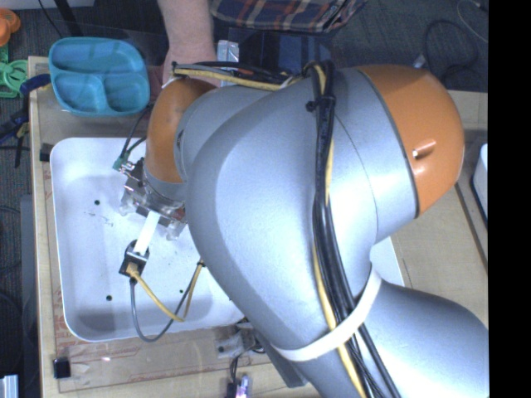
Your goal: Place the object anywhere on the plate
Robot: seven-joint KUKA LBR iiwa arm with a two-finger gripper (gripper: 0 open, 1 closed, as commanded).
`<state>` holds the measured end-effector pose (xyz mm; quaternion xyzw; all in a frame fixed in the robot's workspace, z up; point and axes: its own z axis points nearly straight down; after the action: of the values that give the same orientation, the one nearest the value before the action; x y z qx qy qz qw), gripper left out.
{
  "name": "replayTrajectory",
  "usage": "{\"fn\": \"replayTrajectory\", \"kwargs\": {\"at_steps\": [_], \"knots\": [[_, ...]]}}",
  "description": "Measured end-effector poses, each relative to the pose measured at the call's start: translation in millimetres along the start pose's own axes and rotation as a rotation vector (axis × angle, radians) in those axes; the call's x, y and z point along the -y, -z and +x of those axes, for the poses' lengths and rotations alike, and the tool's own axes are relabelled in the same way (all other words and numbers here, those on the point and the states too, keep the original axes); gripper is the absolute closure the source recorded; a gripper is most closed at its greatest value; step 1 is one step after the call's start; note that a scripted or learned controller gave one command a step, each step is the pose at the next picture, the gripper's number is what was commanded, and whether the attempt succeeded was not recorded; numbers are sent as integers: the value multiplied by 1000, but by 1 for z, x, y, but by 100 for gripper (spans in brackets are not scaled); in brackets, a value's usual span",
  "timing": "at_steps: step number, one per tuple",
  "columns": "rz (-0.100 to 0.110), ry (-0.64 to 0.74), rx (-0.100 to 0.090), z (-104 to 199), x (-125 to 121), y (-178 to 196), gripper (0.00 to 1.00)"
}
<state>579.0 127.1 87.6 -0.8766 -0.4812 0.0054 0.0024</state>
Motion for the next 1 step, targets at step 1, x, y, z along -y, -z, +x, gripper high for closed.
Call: {"fn": "replayTrajectory", "kwargs": {"at_steps": [1], "knots": [[-4,122,-3,4,-43,93,0]]}}
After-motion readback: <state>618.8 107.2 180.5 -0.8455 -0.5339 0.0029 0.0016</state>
